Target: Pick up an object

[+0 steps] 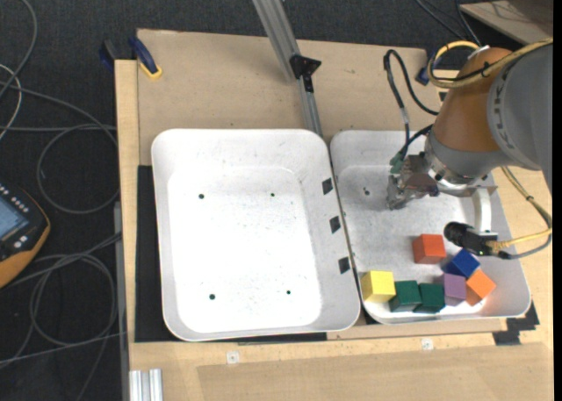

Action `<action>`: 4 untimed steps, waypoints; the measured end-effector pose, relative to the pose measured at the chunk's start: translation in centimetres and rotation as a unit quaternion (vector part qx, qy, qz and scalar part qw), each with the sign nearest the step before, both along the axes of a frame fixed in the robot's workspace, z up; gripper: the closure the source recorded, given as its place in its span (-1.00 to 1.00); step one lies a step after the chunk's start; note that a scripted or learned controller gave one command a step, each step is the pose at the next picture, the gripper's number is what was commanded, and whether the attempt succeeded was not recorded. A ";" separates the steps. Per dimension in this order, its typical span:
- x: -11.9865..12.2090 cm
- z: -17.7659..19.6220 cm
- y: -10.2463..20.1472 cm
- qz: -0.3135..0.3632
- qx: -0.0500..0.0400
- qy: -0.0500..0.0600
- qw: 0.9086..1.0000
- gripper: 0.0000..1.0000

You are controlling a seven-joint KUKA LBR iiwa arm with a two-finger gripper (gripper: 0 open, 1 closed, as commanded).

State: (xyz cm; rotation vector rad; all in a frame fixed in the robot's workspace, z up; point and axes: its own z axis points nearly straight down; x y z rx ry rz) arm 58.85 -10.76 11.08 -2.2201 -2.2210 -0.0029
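The red block (429,247), lying apart from the others below the tool (404,190), looks the easiest pick; whether the tool is open, I cannot tell.

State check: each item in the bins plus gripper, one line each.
gripper: low in right bin, nothing visibly held
red block: resting apart from the cluster
blue block: in the cluster, tilted
orange block: by near-right wall
purple block: in the cluster
green blocks: side by side
yellow block: beside green
left bin: level
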 end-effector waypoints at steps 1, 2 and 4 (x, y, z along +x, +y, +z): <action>-0.7 4.9 -0.1 0.000 -0.001 -0.003 1.000 1.00; 0.3 9.7 -0.4 0.000 -0.002 -0.003 1.000 1.00; -0.6 13.9 5.0 0.003 0.000 0.002 1.000 1.00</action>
